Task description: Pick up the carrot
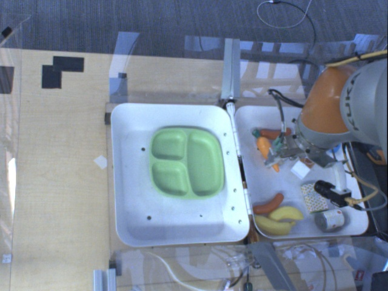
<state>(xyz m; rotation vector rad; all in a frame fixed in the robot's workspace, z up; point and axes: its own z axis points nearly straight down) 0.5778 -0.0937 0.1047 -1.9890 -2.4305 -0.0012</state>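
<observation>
Hand (280, 155) sits at the carrot (263, 147), finger state indeterminate; crowding by the red piece (267, 133) risks a missed grasp.

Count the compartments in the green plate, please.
3. The green plate in the left bin has one small compartment at upper left, another at lower left, and one long compartment down its right side. None looks hidden.

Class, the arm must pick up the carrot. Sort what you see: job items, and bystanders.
Job: carrot; gripper; right bin under them.
Bystanders: green divided plate in left bin; sausage; banana; small can.
</observation>
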